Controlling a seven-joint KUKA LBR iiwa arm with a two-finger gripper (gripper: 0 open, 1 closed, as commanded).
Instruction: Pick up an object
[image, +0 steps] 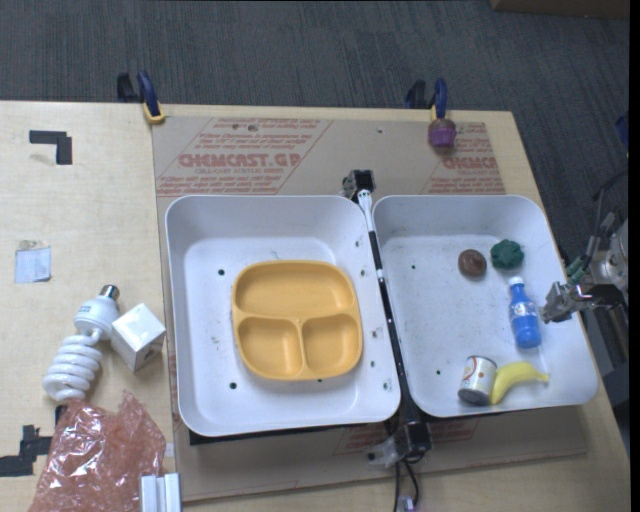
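Observation:
The right bin (440, 330) holds a brown ball (472, 262), a dark green lump (506, 254), a small blue bottle (522, 315) lying lengthwise, a small tin can (479, 380) and a yellow banana (521, 379). A yellow divided plate (297, 320) lies in the left bin (200, 300). My gripper (562, 302) hangs at the right bin's right rim, just right of the blue bottle and apart from it. Nothing shows in its grasp.
A purple object (442, 132) sits on the board behind the right bin. Left of the bins lie a spiral light bulb (80, 350), a white cube (138, 335) and a crumpled pink plastic bag (95, 455). Blue clamps (148, 95) hold the board's back edge.

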